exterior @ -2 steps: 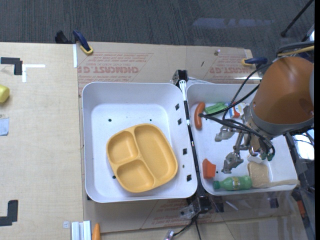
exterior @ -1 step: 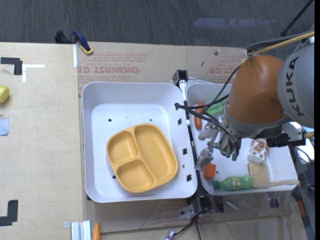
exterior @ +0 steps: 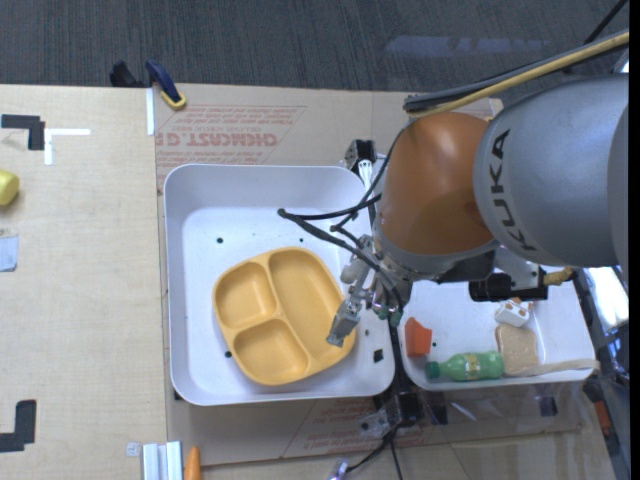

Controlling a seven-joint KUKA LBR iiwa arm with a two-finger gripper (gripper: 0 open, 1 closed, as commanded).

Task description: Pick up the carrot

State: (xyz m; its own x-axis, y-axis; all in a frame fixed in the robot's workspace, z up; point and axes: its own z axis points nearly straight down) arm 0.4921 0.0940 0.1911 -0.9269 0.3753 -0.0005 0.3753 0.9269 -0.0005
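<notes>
Here the grey arm with its orange band (exterior: 440, 183) reaches in from the right and hangs over the seam between the two shallow white bins, its gripper (exterior: 346, 328) dipping over the right edge of the yellow three-compartment plastic plate (exterior: 275, 313) in the left white bin (exterior: 190, 268). That plate lies flat, with nothing visible in its compartments, so the tool's place above its rim looks more like a passing position than a grasp on anything. Whether the jaws are wide or narrow I cannot tell; they are small and seen end-on, and nothing shows between them.

The small orange carrot piece (exterior: 417, 337) lies in the right white bin (exterior: 570, 353), at its left end, just beside the dividing wall and just right of the gripper (close, but apart from it). Next to it, nearer the front, lies a green plastic bottle with a yellow cap (exterior: 465, 367), on its side, and right of that a tan slice of bread (exterior: 519, 349) with a small white object (exterior: 513, 313) beyond it.

By my judgement the pick has not been made: the gripper must cross the wall to the right and come down on the carrot, and the bottle lying so near leaves little room for the jaws on that side.
</notes>
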